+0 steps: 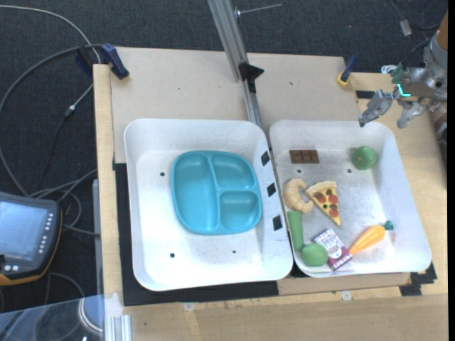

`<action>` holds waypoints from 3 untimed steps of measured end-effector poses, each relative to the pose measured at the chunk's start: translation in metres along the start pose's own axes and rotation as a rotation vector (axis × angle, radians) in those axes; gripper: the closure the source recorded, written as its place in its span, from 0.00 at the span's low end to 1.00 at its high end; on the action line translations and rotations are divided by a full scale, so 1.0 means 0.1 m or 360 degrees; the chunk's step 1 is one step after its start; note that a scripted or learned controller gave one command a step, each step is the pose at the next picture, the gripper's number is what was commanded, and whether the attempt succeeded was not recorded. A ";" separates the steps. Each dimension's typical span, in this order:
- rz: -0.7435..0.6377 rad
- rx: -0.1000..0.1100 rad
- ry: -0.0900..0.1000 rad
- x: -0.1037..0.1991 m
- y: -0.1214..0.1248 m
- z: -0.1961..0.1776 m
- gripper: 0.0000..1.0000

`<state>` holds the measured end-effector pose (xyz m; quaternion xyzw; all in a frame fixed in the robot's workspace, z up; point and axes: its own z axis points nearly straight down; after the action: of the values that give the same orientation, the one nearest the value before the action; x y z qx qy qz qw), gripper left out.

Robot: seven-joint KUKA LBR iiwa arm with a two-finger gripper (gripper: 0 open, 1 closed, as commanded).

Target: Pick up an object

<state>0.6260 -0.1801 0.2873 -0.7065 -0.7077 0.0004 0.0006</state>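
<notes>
The right bin (pixel 405 190) holds several toy foods: a brown chocolate bar (pixel 304 156), a green round fruit (pixel 364 157), a croissant (pixel 297 195), a pizza slice (pixel 327 201), an orange carrot (pixel 370 238), a green cucumber-like piece (pixel 295 226), a green ball (pixel 313 254) and a small purple packet (pixel 333 247). My gripper (pixel 388 111) hangs above the bin's far right corner, apart from every object. Its two fingers are spread with nothing between them.
The left bin (pixel 142 190) carries a teal divided plate (pixel 215 192). A metal pole (pixel 229 27) slants over the bench from the top. Blue clamps (pixel 114 61) sit at the bench's far corners. Cables and a pendant (pixel 25 236) lie on the floor at left.
</notes>
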 end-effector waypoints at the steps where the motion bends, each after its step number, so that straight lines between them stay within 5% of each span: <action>1: 0.0001 0.0007 0.0002 0.01 0.02 0.62 0.00; 3: 0.0003 0.0008 0.0002 -0.06 -0.05 1.68 0.00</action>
<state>0.6206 -0.1856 0.1191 -0.7071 -0.7071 0.0017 0.0029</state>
